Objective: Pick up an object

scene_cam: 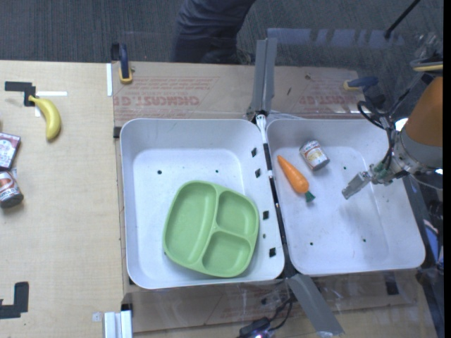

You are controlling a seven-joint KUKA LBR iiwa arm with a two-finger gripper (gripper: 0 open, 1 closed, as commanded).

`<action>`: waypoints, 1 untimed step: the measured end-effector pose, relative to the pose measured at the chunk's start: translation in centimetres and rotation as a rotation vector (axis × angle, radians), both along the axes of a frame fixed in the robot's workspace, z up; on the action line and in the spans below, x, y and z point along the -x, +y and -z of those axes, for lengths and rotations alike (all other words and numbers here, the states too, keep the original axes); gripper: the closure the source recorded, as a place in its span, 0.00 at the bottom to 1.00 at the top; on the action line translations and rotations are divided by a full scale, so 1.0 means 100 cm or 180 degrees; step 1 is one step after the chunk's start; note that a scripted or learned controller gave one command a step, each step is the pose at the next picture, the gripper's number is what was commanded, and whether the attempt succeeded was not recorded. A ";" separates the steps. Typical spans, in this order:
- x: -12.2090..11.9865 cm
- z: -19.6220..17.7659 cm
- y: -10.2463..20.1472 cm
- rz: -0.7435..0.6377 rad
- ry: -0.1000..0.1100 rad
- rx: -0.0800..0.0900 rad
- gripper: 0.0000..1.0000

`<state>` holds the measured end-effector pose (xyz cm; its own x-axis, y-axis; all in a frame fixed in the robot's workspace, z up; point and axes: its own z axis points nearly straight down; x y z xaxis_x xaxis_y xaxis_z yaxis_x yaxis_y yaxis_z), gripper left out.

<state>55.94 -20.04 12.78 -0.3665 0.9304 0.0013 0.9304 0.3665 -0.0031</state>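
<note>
Over the right-hand shallow white plastic bin, near its right wall: the grey two-finger gripper, slanting down and leftward from the grey arm with the orange band — tips just above or on the bin floor, impossible to tell which. Finger spread: cannot tell, too small and blurred to read. Nothing visibly pinched between the tips. Left of the tips and well apart, a small orange plastic carrot with a green stub end, lying at a diagonal beside the divider between the bins. Just beyond the carrot, toward the back of the same bin, a small tin can with a pale label, tipped on its side. In the left-hand shallow white bin, a light-green plastic plate with three compartments, flat on the floor toward the near edge. Further left, on the pale wooden bench top: a yellow banana toward the back, and two small packaged items at the view's left edge. Behind the bins, a strip of brown cardboard — then dark grey carpet beyond.
</note>
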 end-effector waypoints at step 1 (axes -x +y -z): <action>-0.033 0.039 0.075 -0.0788 0.0000 -0.0005 0.00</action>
